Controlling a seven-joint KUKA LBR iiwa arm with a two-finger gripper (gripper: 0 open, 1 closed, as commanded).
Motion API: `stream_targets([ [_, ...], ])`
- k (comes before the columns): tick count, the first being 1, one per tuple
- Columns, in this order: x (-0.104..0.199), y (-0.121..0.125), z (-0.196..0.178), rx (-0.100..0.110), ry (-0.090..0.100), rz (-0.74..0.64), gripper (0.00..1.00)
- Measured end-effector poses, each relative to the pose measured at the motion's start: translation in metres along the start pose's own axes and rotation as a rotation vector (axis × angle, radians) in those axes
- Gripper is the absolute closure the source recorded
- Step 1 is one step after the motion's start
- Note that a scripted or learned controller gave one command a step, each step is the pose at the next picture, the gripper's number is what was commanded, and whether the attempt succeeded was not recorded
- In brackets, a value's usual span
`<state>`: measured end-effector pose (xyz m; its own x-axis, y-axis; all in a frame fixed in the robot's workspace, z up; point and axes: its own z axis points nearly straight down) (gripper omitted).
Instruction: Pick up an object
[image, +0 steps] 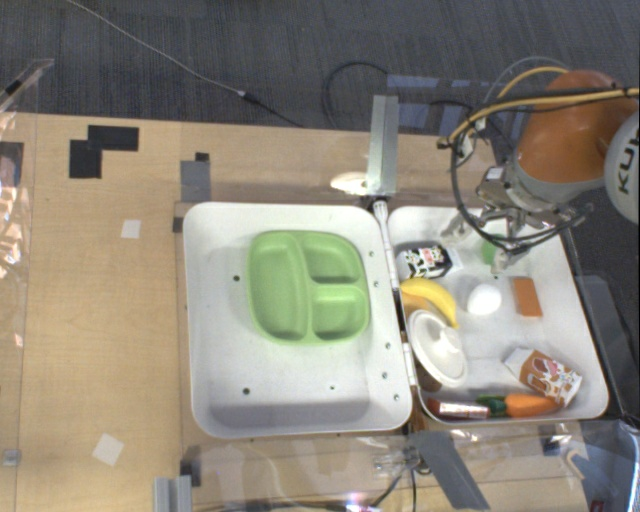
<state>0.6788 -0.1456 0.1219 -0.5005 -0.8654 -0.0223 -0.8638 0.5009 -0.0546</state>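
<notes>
The arm's jaws (508, 238) hang over the far part of the right bin (575, 290); I cannot tell how they stand or whether they grip anything. Beneath lie a white ball (484, 300), banana (430, 297), orange block (526, 297) and carrot (528, 405). A green tray (306, 287) sits in the left bin (215, 380).

Bench (100, 330) looks like matt light wood, both bins (215, 400) smooth white plastic, and the green divided tray (305, 285) is slightly glossy plastic.
</notes>
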Motion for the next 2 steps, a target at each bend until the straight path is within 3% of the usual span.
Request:
stream_targets([
  [1, 0.01, 0.011, 0.019, -0.03, 0.015, 0.002, 0.0],
  [2, 0.007, 0.009, 0.005, -0.022, 0.006, 0.004, 1.0],
])
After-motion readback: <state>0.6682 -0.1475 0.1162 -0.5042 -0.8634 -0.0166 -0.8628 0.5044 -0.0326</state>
